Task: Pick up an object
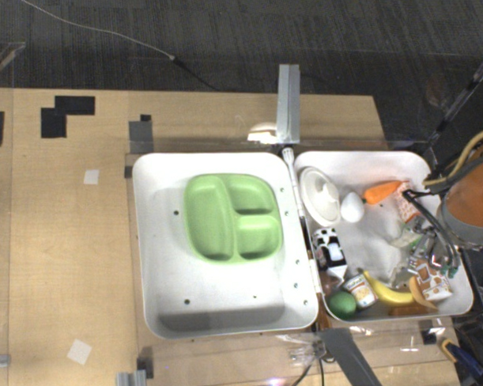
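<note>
You're looking at a robotics lab: a plywood worktop [62,258] with black marker patches [65,114], two white bins [162,310] bracketed in aluminium framing [289,103], and loose cable [101,31] trailing over dark carpet [220,31].

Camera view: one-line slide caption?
Green sectioned plastic tray in left white bin; right white bin holds yellow banana, grey-and-orange arm entering.

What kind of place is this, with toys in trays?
Probably a robotics lab test bench: two white bins on a wooden table, toy food like a banana and carrot, and a robot arm with cables reaching in.
</note>
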Controlling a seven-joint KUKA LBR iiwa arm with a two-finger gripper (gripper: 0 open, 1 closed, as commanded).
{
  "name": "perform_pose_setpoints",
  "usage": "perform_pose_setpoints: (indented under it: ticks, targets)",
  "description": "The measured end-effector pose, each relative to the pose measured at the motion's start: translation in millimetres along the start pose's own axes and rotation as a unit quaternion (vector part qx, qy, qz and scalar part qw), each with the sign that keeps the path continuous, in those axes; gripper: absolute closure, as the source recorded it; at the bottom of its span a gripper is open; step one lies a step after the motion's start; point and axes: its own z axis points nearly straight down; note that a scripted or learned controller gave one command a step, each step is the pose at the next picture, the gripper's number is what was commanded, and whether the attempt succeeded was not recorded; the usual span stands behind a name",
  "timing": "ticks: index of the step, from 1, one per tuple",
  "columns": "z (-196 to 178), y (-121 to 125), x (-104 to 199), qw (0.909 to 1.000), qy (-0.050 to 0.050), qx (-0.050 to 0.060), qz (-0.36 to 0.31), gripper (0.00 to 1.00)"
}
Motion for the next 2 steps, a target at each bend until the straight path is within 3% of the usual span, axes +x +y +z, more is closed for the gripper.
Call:
perform_pose_setpoints:
  ticks: [1,2]
  targets:
    - [-0.6,-5.0,10.4,1.0,-0.002,0.0,0.005,0.0]
    - [-2.5,-4.5,8.3,0.991,-0.005,0.0,-0.134,0.0]
